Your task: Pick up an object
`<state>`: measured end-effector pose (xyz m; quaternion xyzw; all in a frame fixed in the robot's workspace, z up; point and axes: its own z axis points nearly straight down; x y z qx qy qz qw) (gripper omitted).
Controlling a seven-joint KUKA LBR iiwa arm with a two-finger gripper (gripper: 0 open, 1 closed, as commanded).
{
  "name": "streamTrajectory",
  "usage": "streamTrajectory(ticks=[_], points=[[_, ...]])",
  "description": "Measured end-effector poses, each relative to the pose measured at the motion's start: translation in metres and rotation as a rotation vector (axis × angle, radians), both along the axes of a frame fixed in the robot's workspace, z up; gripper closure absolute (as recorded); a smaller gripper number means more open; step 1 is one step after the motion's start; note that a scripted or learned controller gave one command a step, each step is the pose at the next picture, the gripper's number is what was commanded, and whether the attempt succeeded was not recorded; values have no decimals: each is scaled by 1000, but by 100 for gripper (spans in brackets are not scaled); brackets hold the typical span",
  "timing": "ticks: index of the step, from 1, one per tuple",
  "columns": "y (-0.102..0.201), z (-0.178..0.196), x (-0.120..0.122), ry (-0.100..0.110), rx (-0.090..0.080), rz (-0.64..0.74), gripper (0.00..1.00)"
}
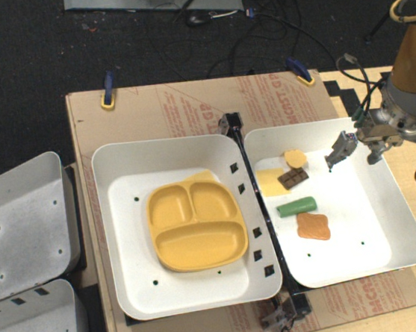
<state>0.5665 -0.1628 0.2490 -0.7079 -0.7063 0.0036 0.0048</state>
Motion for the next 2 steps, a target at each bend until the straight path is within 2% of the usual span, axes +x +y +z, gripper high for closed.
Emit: streamTrajectory(ticks=[1, 2], points=[[1, 6, 2, -11, -2, 3, 0], [4, -37, 2, -8, -1, 1, 0]])
